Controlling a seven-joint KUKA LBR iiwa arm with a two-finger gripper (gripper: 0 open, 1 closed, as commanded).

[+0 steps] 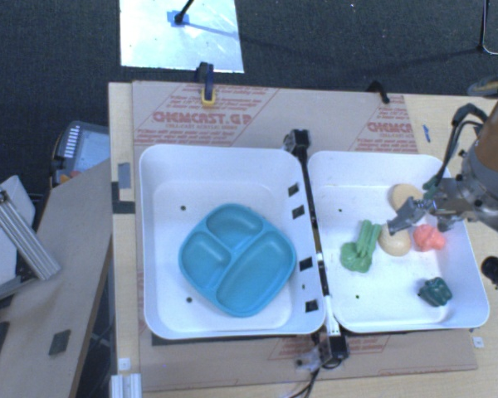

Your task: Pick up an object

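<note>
Gripper hovers over cream piece, pink toy at its three o'clock, likely lining up a grasp; finger spread unclear.

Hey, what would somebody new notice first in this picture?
The big blue divided plate in the left bin. Next, the small things in the right bin: a green toy, a pink piece and a dark green one, with the gripper above them.

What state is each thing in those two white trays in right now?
Blue plate: flat in left bin, right way up.
Green toy: lying in right bin.
Cream pieces: by the gripper.
Pink toy: lying untouched.
Dark green toy: lying alone, near corner.
</note>
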